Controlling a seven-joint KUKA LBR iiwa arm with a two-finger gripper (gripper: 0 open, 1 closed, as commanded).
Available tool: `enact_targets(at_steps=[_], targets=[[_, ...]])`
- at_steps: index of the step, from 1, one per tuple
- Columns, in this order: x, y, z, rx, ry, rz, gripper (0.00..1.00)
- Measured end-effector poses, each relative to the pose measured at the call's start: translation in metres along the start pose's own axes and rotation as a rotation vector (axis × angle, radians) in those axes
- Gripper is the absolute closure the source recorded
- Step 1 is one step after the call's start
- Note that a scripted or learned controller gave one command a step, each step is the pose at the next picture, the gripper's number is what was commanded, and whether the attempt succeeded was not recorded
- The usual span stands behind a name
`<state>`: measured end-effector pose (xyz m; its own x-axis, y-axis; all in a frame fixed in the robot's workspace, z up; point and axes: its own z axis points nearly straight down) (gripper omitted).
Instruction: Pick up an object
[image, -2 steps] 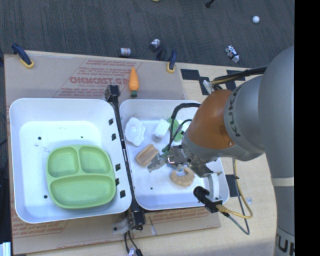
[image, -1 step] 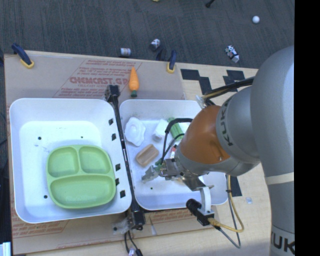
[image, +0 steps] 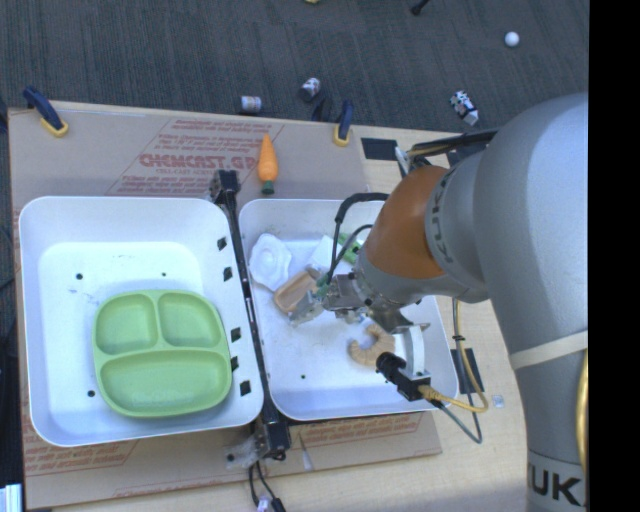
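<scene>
I see the left bin (image: 40, 300) holding a green divided plate (image: 160, 352). In the right bin (image: 300, 400) lie white crumpled items (image: 270, 260) at 11 o'clock, a tan block (image: 294, 291) beside the tool (image: 318, 300) — its grip I cannot tell — and a tan curved piece (image: 362, 347) at 4 o'clock.

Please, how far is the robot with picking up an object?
Done: the arm has reached into the right bin, and the gripper is down among the objects. In hand: it sits at a tan piece; a grip is unclear. Left: lifting it. The green plate lies in the left bin.
</scene>
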<state>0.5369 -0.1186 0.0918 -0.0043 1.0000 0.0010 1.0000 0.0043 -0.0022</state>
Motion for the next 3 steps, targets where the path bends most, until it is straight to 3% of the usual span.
enact_targets(at_steps=[1, 2, 3], targets=[[0.0, 0.0, -0.01, 0.002, 0.0, -0.005, 1.0], [-0.071, -0.036, -0.072, -0.002, -0.001, 0.0, 1.0], [-0.088, -0.061, -0.089, 0.0, 0.0, 0.0, 1.0]])
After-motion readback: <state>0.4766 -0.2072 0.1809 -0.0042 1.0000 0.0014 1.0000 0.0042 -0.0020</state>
